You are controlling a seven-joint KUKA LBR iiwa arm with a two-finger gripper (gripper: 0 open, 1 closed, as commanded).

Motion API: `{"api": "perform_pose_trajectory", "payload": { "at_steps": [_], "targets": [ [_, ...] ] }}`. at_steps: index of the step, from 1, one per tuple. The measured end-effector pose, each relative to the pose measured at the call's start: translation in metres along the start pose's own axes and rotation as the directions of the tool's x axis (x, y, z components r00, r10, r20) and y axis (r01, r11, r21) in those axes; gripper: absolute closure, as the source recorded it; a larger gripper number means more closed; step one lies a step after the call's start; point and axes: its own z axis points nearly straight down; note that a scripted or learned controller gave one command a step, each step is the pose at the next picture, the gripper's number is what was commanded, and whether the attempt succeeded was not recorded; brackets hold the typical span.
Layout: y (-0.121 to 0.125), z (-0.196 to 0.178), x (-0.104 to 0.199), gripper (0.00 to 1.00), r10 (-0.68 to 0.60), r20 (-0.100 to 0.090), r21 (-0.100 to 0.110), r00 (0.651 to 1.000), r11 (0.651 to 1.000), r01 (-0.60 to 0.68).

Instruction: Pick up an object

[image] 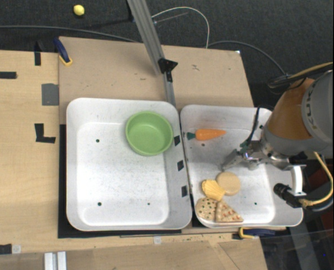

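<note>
The right bin [257,117] holds an orange carrot [210,134] near its far left corner. Toward its front lie a pale round biscuit [229,183], a yellow ridged piece [213,190], a speckled round cracker [205,208] and a pizza-like wedge [228,213], all close together. My gripper [230,161] hangs low over the middle of this bin, just above the pale biscuit and below-right of the carrot, pointing left. Nothing is visibly held in it. A green bowl [149,133] sits in the left bin [88,167] at its far right.
A grey metal pole [147,32] slants down from the top to the gap between the bins. Cables run behind the right bin. A yellow ball [78,9] and a blue clamp [62,50] lie beyond the bench.
</note>
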Motion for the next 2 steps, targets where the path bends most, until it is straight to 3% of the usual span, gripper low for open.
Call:
{"api": "perform_pose_trajectory", "payload": {
  "at_steps": [1, 2],
  "targets": [
    [0.000, -0.011, 0.001, 1.00, -0.001, -0.002, 0.000, 1.000, 1.000, 0.001],
    [-0.001, -0.066, 0.011, 1.00, -0.001, -0.001, -0.004, 1.000, 1.000, 0.001]
  ]
}}
